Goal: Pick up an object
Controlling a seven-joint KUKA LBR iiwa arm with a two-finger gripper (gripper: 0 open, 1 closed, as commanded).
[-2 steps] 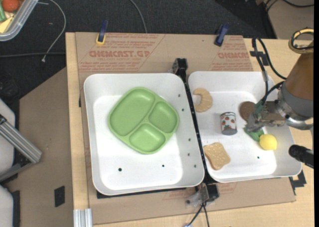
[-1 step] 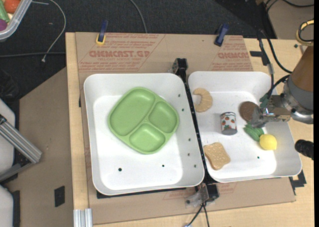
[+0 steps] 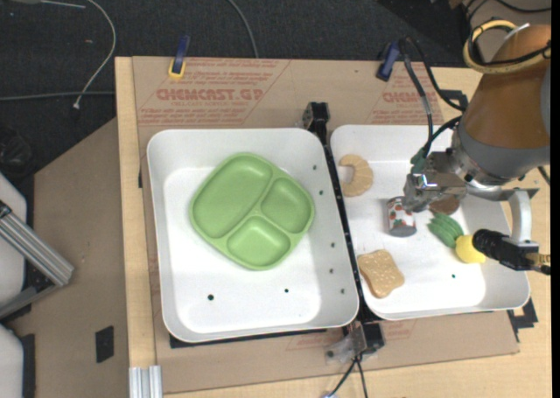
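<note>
My gripper (image 3: pixel 416 193) hangs over the right bin (image 3: pixel 499 296), near its middle. Just below and left of it stands a small grey object with red and green marks (image 3: pixel 401 218), close to the gripper tip; whether they touch is unclear. A tan half-ring piece (image 3: pixel 357 175) lies at the bin's back left. At the front left lies a toast-like slice (image 3: pixel 381 272). A green and yellow piece (image 3: pixel 458 238) rests to the right of the grey object. Part of a brown object (image 3: pixel 445 205) peeks out from under the wrist.
The left bin (image 3: pixel 175 291) holds a green divided plate (image 3: pixel 252 210). A black divider with clamps (image 3: pixel 332 186) runs between the bins. The arm's grey and orange body (image 3: pixel 512 108) covers the right bin's back right. A black fitting (image 3: pixel 506 250) juts over its right edge.
</note>
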